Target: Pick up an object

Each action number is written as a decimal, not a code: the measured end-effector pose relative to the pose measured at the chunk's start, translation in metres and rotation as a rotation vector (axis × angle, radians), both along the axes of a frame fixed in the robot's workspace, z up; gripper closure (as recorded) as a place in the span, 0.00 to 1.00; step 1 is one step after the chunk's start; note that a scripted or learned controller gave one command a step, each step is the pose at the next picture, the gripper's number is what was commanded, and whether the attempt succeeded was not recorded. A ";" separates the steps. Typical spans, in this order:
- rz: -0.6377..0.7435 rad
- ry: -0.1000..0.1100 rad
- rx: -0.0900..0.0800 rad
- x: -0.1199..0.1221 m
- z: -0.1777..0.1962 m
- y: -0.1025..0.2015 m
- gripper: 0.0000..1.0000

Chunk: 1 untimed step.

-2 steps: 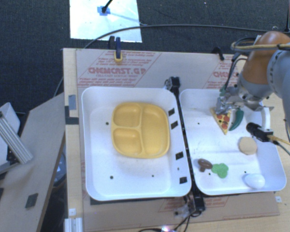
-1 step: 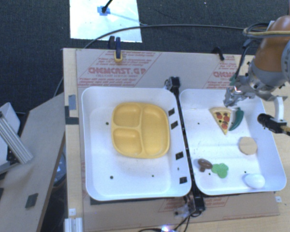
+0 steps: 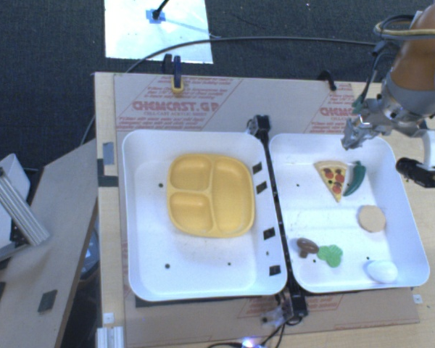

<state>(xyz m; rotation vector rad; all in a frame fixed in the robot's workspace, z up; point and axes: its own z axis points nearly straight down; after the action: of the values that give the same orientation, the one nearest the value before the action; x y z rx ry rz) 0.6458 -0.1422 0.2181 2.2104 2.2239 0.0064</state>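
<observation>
We read the gripper (image 3: 353,138) as poised over the far edge of the right-hand shallow white plastic bin (image 3: 415,227), just beyond the triangular toy pizza slice with red dots (image 3: 333,177). Nothing sits between the jaws; whether they are apart or together we cannot tell at this resolution.

Candidates, all placed relative to the pizza slice: a dark green toy pepper (image 3: 356,179) just beside it on the arm's side; a tan round biscuit-like disc (image 3: 372,219) nearer the camera; a white egg-shaped piece (image 3: 382,270) at the bin's near corner; a small brown lump (image 3: 307,247) touching a bright green leafy piece (image 3: 331,255), towards the bin divider.

Risks, as we judge them:
- The slice lies flat (little for the jaws to catch); a descent may close on nothing.
- Slice and pepper sit close; a slightly off approach could nudge one aside.
- The gripper is near the bin wall; a collision there seems possible.

The yellow divided plastic plate (image 3: 209,195) sits in the other bin, well apart.
</observation>
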 end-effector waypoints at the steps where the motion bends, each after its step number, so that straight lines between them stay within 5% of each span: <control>1: 0.000 0.003 0.000 0.001 0.014 0.000 1.00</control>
<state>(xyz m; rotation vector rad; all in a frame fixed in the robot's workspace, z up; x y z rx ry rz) 0.6470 -0.1422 0.2324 2.2117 2.2257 0.0040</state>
